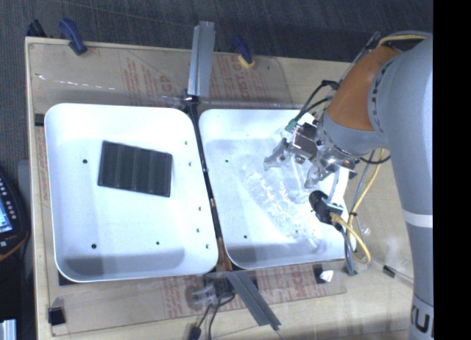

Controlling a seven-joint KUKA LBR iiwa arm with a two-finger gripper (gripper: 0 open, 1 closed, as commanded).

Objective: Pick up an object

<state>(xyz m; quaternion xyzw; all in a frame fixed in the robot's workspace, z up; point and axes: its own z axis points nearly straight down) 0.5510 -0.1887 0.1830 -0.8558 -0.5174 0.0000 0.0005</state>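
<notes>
Clear plastic bottle [276, 197] lies aslant in the right bin [243, 254]; its slick transparent wall could slip away. Just beyond, the gripper [298, 156] hovers above it, grip state unreadable. Far left, a dark slab [135, 168] lies apart.

The hand [294, 156] is being held low inside the right bin [221, 184], above a clear plastic object [276, 197]; a dark ribbed pad [135, 168] is lying in the left bin [59, 184], well apart.

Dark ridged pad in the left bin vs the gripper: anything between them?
In the camera view, between the dark ridged pad and the gripper lie bare white bin floor, the two bins' adjoining rims, and a clear plastic item.
</notes>
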